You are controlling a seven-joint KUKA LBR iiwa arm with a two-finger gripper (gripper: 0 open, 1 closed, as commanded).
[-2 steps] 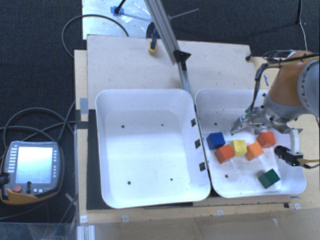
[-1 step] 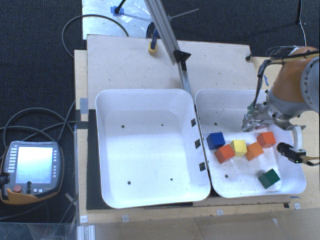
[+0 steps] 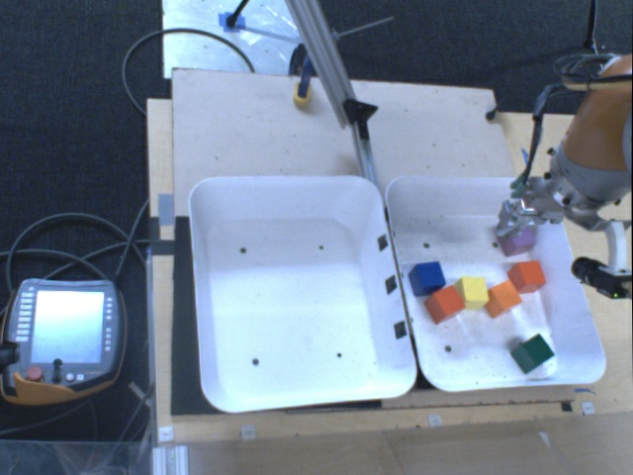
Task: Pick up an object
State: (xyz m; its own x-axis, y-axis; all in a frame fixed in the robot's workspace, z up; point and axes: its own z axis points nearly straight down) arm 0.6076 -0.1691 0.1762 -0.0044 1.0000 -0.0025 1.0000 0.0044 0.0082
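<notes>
The right white bin (image 3: pixel 584 369) holds several small cubes. A purple cube (image 3: pixel 520 241) lies near its back right part. My gripper (image 3: pixel 516 218) hangs right over that purple cube, touching or nearly touching its top; the wrist hides the contact. In front of it sit an orange-red cube (image 3: pixel 527 275), an orange cube (image 3: pixel 502 298), a yellow cube (image 3: pixel 473 291), another orange-red cube (image 3: pixel 444 303) and a blue cube (image 3: pixel 426 277). A green cube (image 3: pixel 533 352) lies alone near the front right corner.
The left white bin (image 3: pixel 287 184) stands beside the right one, sharing a middle wall. A metal pole (image 3: pixel 321 43) slants in from the top towards the bins' back edge. A teach pendant (image 3: pixel 59 339) lies on the floor at left.
</notes>
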